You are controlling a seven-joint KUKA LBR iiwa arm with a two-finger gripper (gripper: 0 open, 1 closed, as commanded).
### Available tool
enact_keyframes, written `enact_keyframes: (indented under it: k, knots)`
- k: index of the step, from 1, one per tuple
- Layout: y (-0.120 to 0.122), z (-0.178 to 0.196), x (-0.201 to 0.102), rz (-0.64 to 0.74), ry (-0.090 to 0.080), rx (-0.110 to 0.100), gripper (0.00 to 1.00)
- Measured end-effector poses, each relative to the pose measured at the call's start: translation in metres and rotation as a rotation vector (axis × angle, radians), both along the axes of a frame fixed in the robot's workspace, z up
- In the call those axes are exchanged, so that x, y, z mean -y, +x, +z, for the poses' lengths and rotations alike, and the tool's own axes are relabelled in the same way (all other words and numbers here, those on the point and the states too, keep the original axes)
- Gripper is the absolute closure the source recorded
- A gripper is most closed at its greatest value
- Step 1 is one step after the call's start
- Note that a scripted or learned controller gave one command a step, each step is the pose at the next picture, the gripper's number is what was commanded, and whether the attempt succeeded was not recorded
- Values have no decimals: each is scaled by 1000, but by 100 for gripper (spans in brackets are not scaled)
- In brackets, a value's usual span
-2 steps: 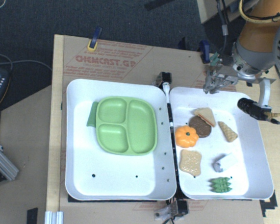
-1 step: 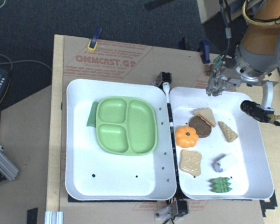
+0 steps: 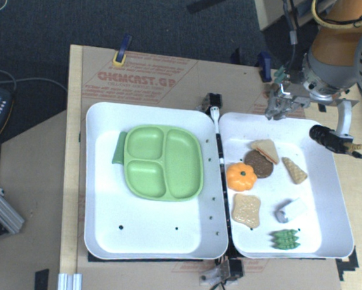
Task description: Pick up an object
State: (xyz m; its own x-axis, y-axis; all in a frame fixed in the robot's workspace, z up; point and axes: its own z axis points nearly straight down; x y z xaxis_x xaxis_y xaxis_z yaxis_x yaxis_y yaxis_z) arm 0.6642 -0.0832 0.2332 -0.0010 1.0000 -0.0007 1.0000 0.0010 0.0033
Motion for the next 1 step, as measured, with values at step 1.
enact_keyframes:
  k: [1]
  knots:
    - [-10,-17,-1,-2,1,-7,100]
